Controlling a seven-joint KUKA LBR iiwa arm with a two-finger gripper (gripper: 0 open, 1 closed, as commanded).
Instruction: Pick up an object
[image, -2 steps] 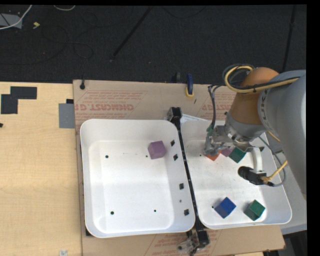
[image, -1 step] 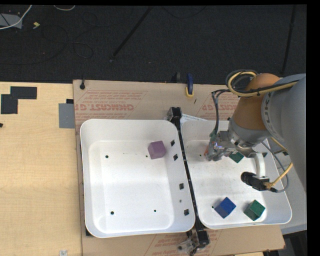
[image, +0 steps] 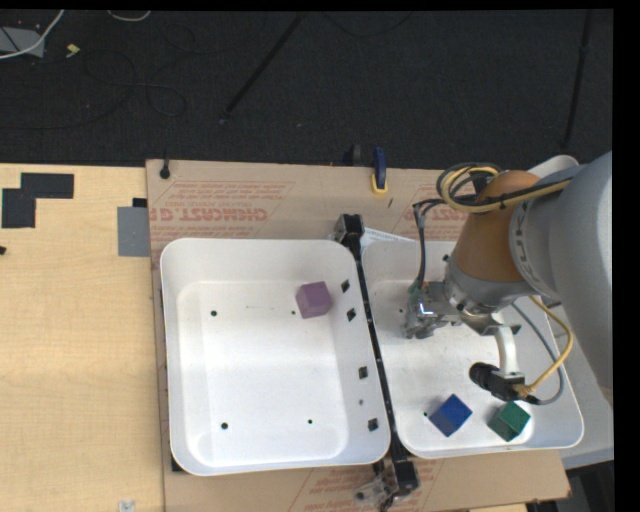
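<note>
A purple cube lies in the left bin, toward its upper right. In the right bin, a blue cube and a green cube sit near the front edge. The gripper hangs low over the upper left part of the right bin, beneath the arm's orange band. It is well above and left of the blue cube and touches no object that I can see.
A black divider with clips runs between the two bins. Cables loop from the wrist down over the right bin near the green cube. Cardboard lies under the bins, and the wooden bench extends left.
</note>
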